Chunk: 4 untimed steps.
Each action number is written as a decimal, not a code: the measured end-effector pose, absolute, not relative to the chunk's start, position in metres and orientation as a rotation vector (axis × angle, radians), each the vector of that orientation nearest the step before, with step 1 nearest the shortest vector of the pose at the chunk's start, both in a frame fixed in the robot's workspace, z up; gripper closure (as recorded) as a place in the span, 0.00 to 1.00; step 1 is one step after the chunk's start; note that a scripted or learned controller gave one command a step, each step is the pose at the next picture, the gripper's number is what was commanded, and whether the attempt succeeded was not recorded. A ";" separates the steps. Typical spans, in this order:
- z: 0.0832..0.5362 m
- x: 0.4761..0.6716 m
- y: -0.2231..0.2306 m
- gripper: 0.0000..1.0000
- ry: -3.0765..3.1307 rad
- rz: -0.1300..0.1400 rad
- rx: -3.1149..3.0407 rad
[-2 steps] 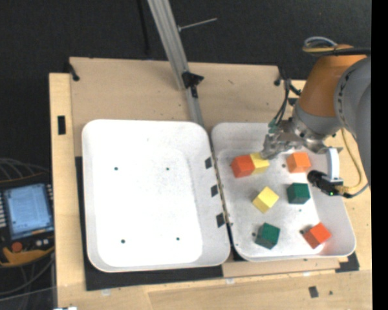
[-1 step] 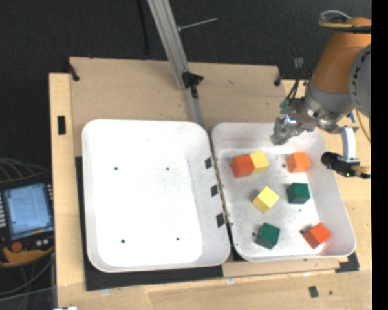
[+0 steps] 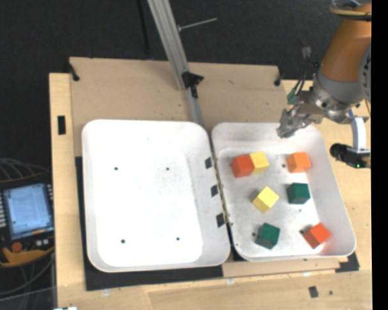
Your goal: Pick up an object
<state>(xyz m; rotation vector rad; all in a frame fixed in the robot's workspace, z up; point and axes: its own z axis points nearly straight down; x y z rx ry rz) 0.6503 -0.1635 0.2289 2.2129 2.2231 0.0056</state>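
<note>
Gripper [image 3: 286, 132] hangs over right bin [image 3: 339, 192] far rim, nothing seen in it; can't tell how it is set. Seven cubes in right bin: red-orange cube [image 3: 242, 165] touching yellow cube [image 3: 259, 161], orange cube [image 3: 299, 162], second yellow cube [image 3: 266, 199], green cube [image 3: 298, 193], second green cube [image 3: 268, 236], red-orange corner cube [image 3: 317, 235]. Left bin [image 3: 94, 192] alongside on surface [image 3: 132, 86].
</note>
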 end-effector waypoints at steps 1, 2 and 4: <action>0.237 0.649 -0.119 1.00 2.228 0.003 2.215; 0.240 0.636 -0.076 1.00 2.229 0.001 2.216; 0.225 0.623 0.029 1.00 2.231 0.000 2.215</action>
